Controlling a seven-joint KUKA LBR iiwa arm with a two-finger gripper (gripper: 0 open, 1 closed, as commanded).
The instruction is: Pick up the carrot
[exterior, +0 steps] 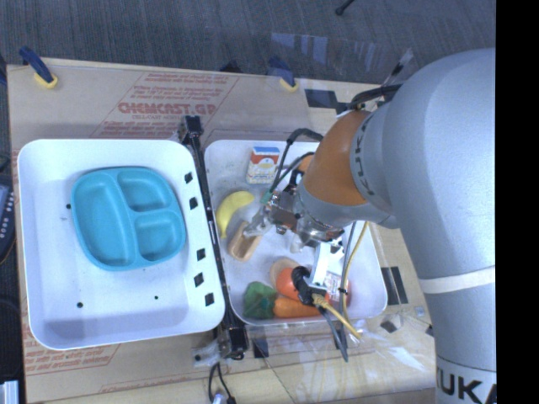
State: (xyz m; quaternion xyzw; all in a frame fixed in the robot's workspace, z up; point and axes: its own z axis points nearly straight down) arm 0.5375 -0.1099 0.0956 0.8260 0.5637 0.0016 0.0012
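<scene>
The carrot (292, 309) is orange and lies along the front wall of the right bin (370, 297), its green top (258, 300) pointing left. My gripper (271, 215) hangs over the middle of that bin, behind and to the left of the carrot and apart from it. It is close above a tan, bread-like piece (245, 241). Part of the carrot's right end is hidden behind the robot's own fittings.
A red-orange round fruit (284, 279) sits just behind the carrot. A yellow fruit (233, 208) and a small white and orange carton (264, 164) lie farther back. The left bin (42, 251) holds a blue compartment plate (126, 217).
</scene>
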